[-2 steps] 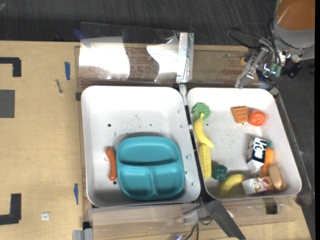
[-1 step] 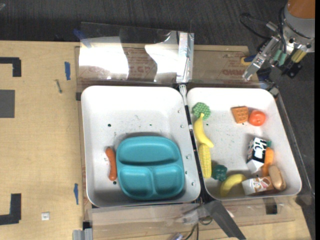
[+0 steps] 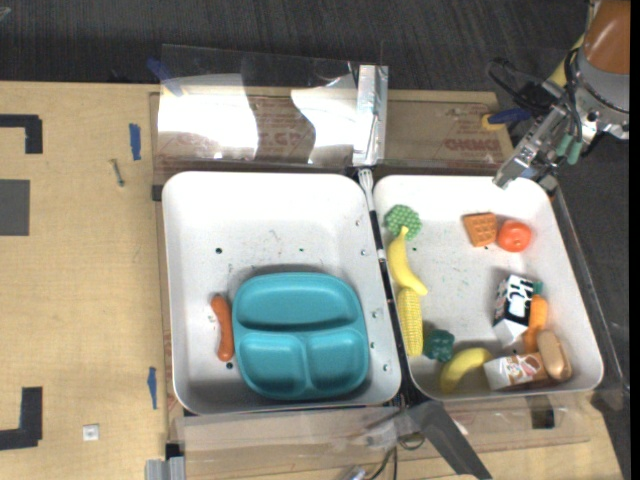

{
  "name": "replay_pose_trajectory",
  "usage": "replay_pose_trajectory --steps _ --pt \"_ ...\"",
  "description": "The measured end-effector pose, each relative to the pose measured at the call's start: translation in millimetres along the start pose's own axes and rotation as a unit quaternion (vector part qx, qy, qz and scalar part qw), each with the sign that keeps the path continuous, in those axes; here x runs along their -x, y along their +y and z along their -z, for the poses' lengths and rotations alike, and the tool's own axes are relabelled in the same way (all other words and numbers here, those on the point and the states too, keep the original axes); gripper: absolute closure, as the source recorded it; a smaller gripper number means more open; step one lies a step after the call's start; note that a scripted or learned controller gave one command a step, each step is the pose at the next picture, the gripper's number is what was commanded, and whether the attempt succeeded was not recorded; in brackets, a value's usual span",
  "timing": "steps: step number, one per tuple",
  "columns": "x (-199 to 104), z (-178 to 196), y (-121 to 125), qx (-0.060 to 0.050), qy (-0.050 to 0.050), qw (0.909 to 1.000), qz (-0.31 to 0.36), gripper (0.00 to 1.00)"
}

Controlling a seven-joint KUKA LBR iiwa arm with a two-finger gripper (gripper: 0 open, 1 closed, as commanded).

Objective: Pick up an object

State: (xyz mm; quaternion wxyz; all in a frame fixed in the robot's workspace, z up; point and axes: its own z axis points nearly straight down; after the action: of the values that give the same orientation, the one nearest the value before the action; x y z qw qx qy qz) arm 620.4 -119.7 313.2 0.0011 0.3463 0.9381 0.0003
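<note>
From my remote seat I start at the left white plastic bin (image 3: pixel 190 203), where a teal plastic compartment tray (image 3: pixel 299 335) lies toward the near edge with a small orange sausage-shaped toy (image 3: pixel 224 326) just beside its left side. Moving across to the right white plastic bin (image 3: pixel 450 268), I see a yellow plastic banana with a green leafy top (image 3: pixel 404 258) and a yellow toy corn cob (image 3: pixel 411 320) lying along its left wall, a second yellow banana (image 3: pixel 462 364) near the front edge, a tan waffle-like square (image 3: pixel 480 229) touching a round orange-red tomato toy (image 3: pixel 514 236) toward the far right corner, and a black-and-white carton (image 3: pixel 514 301) crowded with other small pieces by the right wall. The two-finger gripper (image 3: pixel 521 164) hangs over that far right corner, above the rim; I cannot tell how it is set from this angle, and nothing is visibly in it. I would judge the tomato the nearest candidate, though the waffle presses against it. To do this well, I would centre over one piece, come straight down clear of the bin wall, and avoid the clutter at the right.
</note>
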Motion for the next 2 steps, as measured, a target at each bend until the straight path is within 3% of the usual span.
replay_pose_trajectory --steps 1,2 --pt "30 7 19 0.001 -0.003 0.9997 -0.026 1.0" --pt "48 19 -8 0.001 -0.003 0.9968 -0.08 1.0"
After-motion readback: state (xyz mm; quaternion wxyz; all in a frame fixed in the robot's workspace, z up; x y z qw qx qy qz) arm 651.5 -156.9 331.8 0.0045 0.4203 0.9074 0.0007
